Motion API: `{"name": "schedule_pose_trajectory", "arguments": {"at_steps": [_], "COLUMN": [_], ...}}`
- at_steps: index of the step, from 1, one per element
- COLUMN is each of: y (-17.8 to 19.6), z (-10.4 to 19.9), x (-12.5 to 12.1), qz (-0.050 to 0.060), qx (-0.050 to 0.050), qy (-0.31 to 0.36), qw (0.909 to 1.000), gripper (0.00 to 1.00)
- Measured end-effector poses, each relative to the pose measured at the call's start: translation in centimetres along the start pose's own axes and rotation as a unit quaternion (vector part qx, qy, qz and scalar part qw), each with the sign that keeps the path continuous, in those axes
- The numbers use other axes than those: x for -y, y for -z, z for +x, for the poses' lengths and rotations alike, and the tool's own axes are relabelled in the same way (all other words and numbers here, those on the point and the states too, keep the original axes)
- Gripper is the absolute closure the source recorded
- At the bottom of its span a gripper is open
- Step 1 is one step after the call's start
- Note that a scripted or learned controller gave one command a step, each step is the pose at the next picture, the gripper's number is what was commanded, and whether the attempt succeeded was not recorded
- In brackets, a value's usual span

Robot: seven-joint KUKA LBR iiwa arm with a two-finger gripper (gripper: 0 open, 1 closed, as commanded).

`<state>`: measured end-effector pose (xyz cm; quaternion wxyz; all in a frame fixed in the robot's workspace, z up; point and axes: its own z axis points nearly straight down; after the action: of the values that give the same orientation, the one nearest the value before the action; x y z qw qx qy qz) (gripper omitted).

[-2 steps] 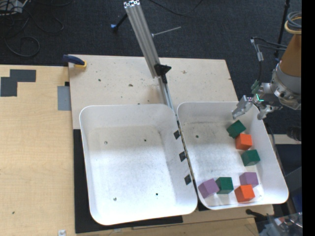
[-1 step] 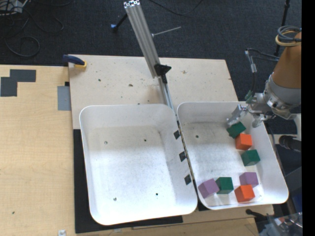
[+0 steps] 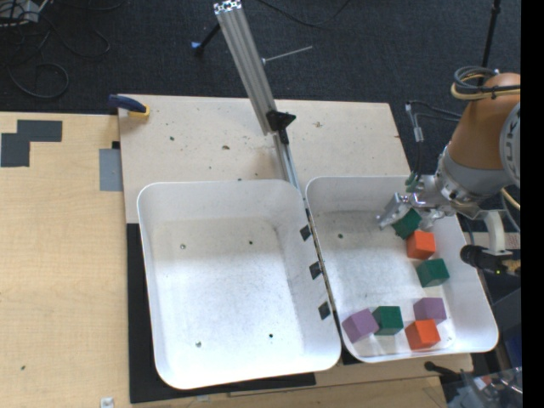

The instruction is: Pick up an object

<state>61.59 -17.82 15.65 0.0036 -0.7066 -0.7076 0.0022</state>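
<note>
Two shallow white bins of smooth plastic with rounded corners are seen side by side on a pale, speckled wooden bench (image 3: 340, 138). The left bin (image 3: 161, 253) has a matte floor dotted with a few dark specks. The right bin (image 3: 357, 253) holds seven small cubes with a flat, painted look.

The gripper (image 3: 406, 213), metallic and silvery, is seen over the upper right part of the right bin, below the arm's (image 3: 484, 143) rounded orange band. A dark green cube (image 3: 408, 224) is pressed close against the fingertips, partly covered by them. Whether it is gripped between the fingers, or how far apart they stand, cannot be told.

Just below it lies an orange cube (image 3: 421, 245), and beneath that a green cube (image 3: 433, 272). Along the near wall a cluster is found: a purple cube (image 3: 360, 324), a green cube (image 3: 388, 320) touching it, a second purple cube (image 3: 430, 309) and an orange cube (image 3: 422, 334).

A ribbed aluminium rail (image 3: 246, 62) slants up from between the bins.
</note>
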Motion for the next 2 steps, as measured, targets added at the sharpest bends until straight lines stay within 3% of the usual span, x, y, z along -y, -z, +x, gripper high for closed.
{"name": "schedule_pose_trajectory", "arguments": {"at_steps": [1,2], "y": [-3.77,-2.91], "z": [-0.07,-0.21], "x": [0.05,0.10], "qz": [-0.011,-0.011], "qx": [0.003,0.003], "qy": [-0.001,-0.004], "qw": [0.9999,0.9999], "gripper": [0.00,1.00]}}
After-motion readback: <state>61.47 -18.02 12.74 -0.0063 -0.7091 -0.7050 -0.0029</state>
